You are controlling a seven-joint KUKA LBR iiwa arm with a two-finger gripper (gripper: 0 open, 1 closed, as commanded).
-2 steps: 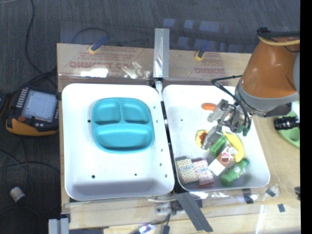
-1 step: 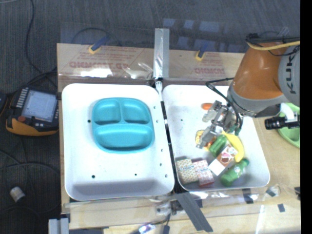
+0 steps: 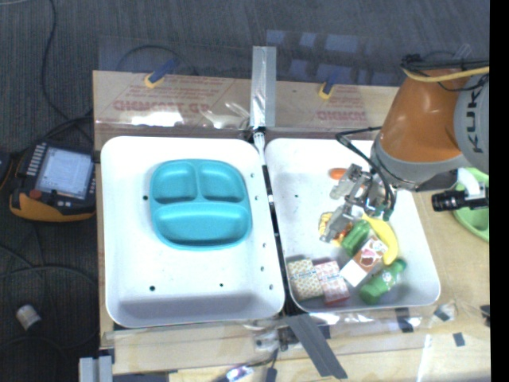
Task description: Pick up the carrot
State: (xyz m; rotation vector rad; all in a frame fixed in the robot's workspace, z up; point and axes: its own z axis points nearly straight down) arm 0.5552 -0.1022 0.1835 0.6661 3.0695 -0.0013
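Camera view is giving you both white bins from above, sitting side by side on the worktop (image 3: 111,94). Your arm (image 3: 421,126) is reaching in from the right over the right bin (image 3: 298,189), and the pincer (image 3: 355,201) is hanging low among the clutter there. You cannot tell from this angle how the pincer is set, because its metal parts are blending with the items under it.

The carrot (image 3: 338,173) is lying near the upper middle of the right bin, just above and left of the pincer, and part of it is being covered by the wrist hardware. Crowding the space below, you are seeing a banana (image 3: 385,237), a green piece (image 3: 355,235) touching it, a red-and-white packet (image 3: 368,256) and a green bottle-like item (image 3: 380,285) toward the lower right corner. Patterned small blocks (image 3: 318,278) are lying along the lower edge.

The left bin (image 3: 127,237) is carrying a blue divided tray (image 3: 199,201). A handheld controller (image 3: 56,181) is resting on the floor to the left.
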